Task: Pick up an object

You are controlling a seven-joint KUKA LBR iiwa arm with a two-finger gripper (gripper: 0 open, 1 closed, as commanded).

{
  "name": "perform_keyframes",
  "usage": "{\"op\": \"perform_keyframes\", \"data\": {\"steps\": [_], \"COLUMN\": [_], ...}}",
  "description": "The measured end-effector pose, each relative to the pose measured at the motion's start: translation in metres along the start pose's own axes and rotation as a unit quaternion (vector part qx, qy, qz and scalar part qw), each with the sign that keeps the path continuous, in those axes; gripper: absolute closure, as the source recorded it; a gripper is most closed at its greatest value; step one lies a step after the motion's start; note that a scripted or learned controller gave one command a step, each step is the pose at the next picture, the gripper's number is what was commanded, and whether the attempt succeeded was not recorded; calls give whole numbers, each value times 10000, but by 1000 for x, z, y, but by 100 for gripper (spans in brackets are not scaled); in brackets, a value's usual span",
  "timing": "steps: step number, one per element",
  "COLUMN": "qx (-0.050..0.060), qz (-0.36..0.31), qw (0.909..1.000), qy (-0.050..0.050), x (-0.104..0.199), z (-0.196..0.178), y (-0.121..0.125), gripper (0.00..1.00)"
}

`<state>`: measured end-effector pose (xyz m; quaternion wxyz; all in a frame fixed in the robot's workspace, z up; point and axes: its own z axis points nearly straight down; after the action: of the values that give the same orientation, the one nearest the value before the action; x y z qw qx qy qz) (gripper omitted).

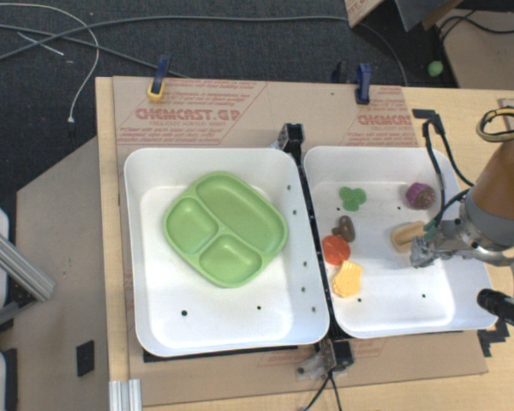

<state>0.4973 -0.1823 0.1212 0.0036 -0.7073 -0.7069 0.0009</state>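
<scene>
Yellow piece [347,279] at right bin's [394,315] 7 o'clock, red piece [336,248] touching above, gripper [422,252] at 3 o'clock beside tan piece [405,234], finger state unreadable.

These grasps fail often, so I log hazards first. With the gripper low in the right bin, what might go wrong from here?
The gripper sits at the end of the tan piece, so it may nudge it rather than catch it. The purple item lies close behind and could get knocked. The right bin wall near the arm may limit its approach.
</scene>
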Motion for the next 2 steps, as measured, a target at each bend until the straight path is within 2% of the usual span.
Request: {"op": "perform_keyframes", "data": {"steps": [1,2], "qx": [-34,-56], "qz": [2,-9], "qw": [10000,10000], "qy": [-14,-29], "x": [-1,2], "z": [-14,-57], "y": [1,2], "gripper": [100,100]}}
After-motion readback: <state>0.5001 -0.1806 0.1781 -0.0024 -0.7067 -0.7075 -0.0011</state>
